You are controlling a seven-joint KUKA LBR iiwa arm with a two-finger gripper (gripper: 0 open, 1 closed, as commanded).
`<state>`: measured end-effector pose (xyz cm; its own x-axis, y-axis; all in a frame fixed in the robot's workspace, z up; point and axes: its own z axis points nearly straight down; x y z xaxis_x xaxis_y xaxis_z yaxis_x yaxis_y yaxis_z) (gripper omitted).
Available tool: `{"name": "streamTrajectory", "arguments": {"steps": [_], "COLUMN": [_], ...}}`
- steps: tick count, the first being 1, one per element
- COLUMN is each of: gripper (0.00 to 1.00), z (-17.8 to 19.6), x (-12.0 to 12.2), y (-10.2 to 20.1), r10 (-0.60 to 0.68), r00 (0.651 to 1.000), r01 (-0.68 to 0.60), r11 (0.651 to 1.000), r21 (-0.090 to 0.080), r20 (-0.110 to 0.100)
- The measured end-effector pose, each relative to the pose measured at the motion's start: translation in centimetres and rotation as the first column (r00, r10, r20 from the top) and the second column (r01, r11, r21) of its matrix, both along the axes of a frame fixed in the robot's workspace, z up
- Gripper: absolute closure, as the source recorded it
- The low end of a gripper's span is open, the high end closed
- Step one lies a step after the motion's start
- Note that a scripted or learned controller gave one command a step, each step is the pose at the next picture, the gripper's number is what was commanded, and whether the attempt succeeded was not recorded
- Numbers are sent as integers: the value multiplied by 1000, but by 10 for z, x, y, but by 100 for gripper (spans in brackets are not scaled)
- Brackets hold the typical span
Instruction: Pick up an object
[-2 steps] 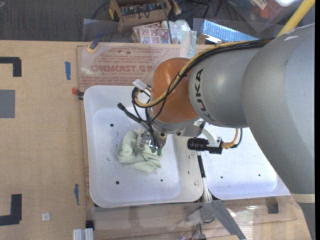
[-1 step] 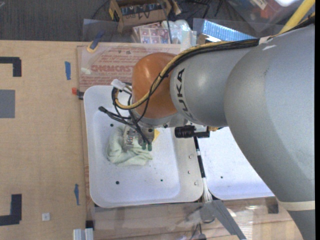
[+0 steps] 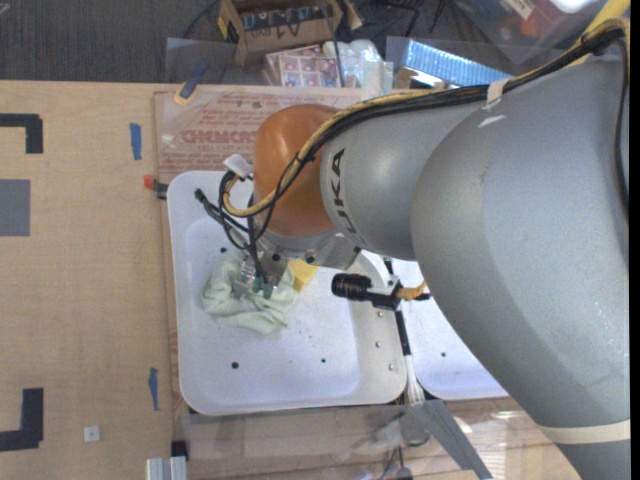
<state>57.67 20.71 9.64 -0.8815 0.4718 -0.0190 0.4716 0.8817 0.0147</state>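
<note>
Left of centre, in the left bin (image 3: 190,368), lies a crumpled pale green cloth (image 3: 240,303) — jaws (image 3: 258,283) press into it, their opening impossible to tell — best to pinch a raised fold before lifting.

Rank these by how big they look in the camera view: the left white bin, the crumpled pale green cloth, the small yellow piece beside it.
1. Left white bin, largest by far.
2. Crumpled pale green cloth.
3. Small yellow piece, smallest, though the arm partly hides it, so its full size is unsure.
</note>
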Motion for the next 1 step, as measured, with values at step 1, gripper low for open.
{"name": "streamTrajectory", "arguments": {"steps": [1], "gripper": [100], "z": [0], "x": [-26], "y": [-55], "r10": [-66], "r00": [998], "r01": [66], "r11": [998], "r21": [16], "r20": [-3]}}
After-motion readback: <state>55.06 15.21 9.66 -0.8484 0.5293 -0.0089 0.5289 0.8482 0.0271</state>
